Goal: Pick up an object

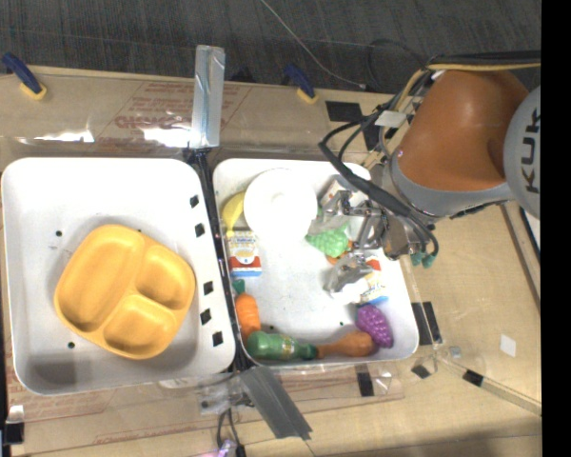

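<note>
My gripper point(342, 240) hangs low over the right bin point(295, 298), below the arm's orange band. Its two fingers stand apart, one finger point(336, 204) toward the back and the other toward the front. A small green leafy toy point(326, 243) lies between them, with a gap on each side, so the gripper is open and holds nothing. Purple grapes point(375, 324) lie just in front of the gripper. A white round plate point(278, 203) lies to its left.
Along the right bin's left wall lie a yellow banana point(231, 209), a small red-and-white carton point(245, 255) and an orange carrot point(246, 312). A green bottle-shaped toy point(279, 347) and an orange piece point(348, 345) lie at its front. The left bin holds a yellow divided tray point(124, 288).
</note>
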You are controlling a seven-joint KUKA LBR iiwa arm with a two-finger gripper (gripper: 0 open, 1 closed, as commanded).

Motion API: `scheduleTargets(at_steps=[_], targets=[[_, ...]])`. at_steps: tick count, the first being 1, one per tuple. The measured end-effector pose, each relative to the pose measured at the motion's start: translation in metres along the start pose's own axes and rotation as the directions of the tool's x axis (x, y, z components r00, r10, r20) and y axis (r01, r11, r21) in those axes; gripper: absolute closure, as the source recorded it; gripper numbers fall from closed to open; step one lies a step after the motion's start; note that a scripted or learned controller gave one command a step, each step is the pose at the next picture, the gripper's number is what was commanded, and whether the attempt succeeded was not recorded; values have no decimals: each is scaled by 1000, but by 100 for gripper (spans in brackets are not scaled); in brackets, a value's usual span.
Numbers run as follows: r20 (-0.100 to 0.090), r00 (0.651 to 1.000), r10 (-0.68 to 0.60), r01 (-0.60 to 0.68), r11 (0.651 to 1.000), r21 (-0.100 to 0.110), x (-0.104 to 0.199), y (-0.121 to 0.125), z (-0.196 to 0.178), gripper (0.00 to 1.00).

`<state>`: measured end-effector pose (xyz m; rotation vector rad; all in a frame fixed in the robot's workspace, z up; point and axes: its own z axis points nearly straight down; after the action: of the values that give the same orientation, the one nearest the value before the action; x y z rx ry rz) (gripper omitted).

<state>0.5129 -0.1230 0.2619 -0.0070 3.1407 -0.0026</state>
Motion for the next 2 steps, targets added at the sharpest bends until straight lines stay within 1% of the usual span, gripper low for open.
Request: scheduleTargets(at_steps=[1, 2], targets=[[-12, 996, -93, 93, 996, -7, -31, -75, 129, 0], [-1, 997, -72, 72, 997, -2, -48, -85, 169, 0]])
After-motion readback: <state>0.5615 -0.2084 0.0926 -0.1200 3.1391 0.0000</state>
